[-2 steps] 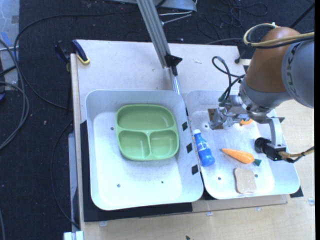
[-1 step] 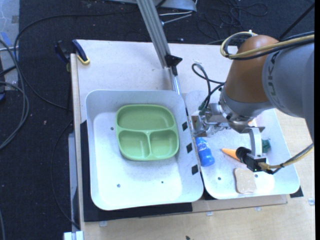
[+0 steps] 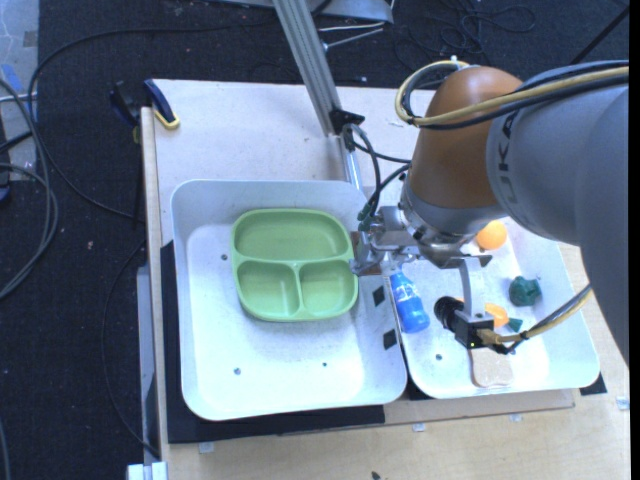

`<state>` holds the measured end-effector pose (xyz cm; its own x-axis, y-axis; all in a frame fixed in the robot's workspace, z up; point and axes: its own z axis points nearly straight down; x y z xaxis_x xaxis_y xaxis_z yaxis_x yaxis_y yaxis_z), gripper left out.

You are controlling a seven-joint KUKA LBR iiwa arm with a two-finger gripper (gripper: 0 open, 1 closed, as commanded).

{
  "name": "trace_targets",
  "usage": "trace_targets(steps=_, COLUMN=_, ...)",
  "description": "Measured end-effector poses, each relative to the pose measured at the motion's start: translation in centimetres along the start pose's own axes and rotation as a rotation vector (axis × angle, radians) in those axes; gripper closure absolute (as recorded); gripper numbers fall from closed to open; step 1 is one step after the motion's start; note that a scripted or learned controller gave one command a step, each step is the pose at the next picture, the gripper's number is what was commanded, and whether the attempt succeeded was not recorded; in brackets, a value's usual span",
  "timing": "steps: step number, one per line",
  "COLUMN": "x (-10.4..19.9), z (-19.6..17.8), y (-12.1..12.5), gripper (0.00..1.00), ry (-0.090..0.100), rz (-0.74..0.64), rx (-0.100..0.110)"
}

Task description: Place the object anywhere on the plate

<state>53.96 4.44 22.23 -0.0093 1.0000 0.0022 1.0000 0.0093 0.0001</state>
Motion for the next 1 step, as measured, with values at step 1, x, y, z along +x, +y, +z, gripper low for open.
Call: trace_targets(steps=1, x=5.63, z=-1.2, y=-1.15, gripper=1.0, ry=0.0, rz=-0.001, rx=-0.001)
